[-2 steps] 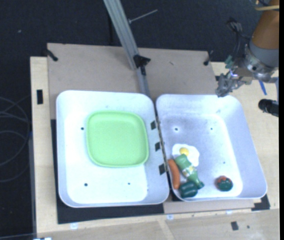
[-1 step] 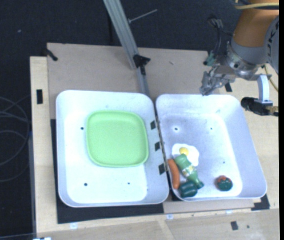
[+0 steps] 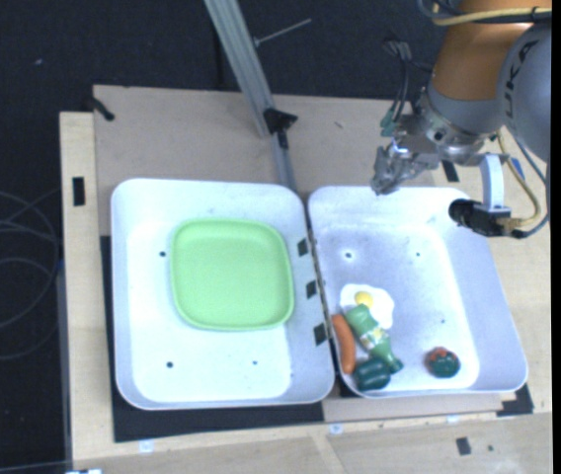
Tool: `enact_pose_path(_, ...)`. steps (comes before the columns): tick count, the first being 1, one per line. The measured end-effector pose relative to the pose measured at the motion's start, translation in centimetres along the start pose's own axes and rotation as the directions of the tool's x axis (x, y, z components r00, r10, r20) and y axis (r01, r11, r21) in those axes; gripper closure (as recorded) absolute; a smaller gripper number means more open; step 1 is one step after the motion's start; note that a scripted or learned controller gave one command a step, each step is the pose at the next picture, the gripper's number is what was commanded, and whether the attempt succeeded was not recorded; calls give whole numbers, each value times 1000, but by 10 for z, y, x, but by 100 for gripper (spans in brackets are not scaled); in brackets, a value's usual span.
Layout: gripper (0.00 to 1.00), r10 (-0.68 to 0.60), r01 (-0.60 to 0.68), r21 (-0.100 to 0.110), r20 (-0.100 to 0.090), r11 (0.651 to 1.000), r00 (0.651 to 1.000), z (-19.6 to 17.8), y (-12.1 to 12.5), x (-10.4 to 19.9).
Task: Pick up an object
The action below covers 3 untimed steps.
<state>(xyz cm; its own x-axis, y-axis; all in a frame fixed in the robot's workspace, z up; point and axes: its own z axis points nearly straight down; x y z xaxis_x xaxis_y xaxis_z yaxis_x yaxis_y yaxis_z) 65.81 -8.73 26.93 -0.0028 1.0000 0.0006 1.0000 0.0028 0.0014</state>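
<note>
The right bin (image 3: 478,265) holds a cluster of toy food at its front left: a fried egg (image 3: 371,301), an orange carrot (image 3: 345,342), a light green bottle-shaped piece (image 3: 372,331) and a dark green piece (image 3: 372,372). A red and green piece (image 3: 442,361) lies alone toward the front right. My gripper (image 3: 389,178) hangs over the back rim of the right bin, well away from all of these. Nothing shows between its fingers.
The left bin (image 3: 142,265) holds a light green square plate (image 3: 231,273). A grey metal post (image 3: 246,57) slants from the top down to the gap between the bins. The bench edge runs beyond the bins.
</note>
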Motion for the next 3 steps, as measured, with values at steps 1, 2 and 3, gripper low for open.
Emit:
enact_pose_path(1, 100, 0, 0, 0, 0, 1000, 1000, 3, -15, 49)
enact_pose_path(2, 100, -1, 1, 1, 0, 1000, 1000, 9, -19, 111)
enact_pose_path(3, 100, -1, 1, 1, 0, 1000, 1000, 18, -27, 172)
